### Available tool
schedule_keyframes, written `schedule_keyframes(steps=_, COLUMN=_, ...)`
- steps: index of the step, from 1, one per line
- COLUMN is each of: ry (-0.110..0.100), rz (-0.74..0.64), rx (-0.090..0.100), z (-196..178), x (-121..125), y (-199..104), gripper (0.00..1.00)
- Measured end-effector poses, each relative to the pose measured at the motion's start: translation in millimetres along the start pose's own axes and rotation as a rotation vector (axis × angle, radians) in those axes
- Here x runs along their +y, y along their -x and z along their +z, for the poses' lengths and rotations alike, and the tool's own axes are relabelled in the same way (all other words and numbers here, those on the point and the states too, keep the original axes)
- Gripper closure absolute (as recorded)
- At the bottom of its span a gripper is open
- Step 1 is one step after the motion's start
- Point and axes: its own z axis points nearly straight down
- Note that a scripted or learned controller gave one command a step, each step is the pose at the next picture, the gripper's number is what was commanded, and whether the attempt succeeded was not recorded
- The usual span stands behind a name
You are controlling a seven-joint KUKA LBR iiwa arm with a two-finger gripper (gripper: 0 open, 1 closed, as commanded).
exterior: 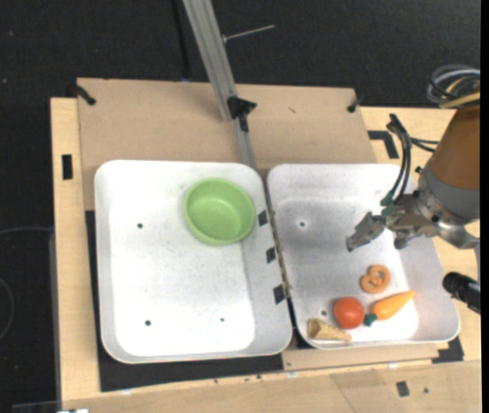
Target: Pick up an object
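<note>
The right bin holds a small orange ring, an orange carrot, a red tomato and a beige wedge, all bunched at its near right corner. A green bowl sits at the far side of the left bin. My gripper hovers over the right bin, a little beyond the orange ring. Its fingers are spread open with nothing between them.
A grey metal pole slants from the top of the view down to the divide between the bins. Black cables run along the arm at the right. Brown board surrounds both bins.
</note>
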Motion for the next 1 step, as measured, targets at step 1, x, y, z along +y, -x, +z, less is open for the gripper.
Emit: schedule_keyframes(steps=1, ry=0.0, rz=0.003, rx=-0.001, z=0.0, x=0.0, y=0.4, gripper=0.0)
